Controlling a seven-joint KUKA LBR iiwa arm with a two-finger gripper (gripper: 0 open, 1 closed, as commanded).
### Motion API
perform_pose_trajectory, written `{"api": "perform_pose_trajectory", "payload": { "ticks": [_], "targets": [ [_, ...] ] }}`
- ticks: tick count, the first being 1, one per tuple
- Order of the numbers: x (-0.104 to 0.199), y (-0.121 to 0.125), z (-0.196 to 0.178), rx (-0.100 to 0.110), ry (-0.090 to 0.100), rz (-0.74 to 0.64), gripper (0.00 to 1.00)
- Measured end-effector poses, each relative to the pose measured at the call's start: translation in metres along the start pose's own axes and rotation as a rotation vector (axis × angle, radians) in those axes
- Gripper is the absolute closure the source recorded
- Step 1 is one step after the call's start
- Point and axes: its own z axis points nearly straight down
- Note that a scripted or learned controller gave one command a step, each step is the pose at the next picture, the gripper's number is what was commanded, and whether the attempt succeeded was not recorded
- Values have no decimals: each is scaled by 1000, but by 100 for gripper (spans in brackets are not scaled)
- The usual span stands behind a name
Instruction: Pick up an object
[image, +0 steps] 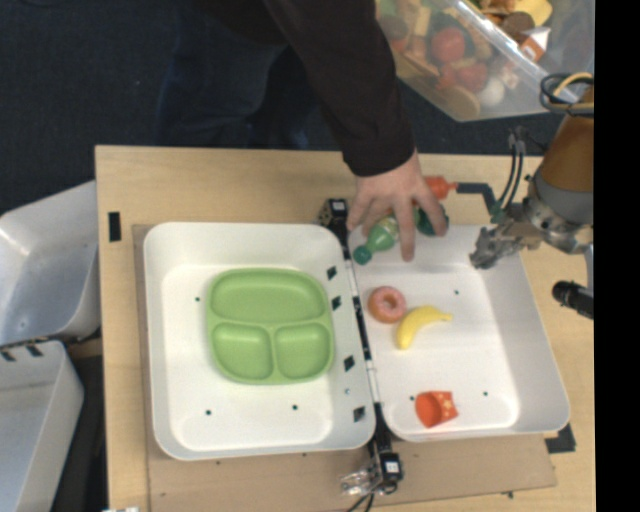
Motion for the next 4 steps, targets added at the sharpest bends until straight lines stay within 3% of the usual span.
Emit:
{"api": "perform_pose_trajectory", "payload": {
  "ticks": [1, 4],
  "targets": [
    [-2, 2, -55, 0, 0, -1, 100],
    [156, -26, -36, 9, 4, -4, 100]
  ]
}}
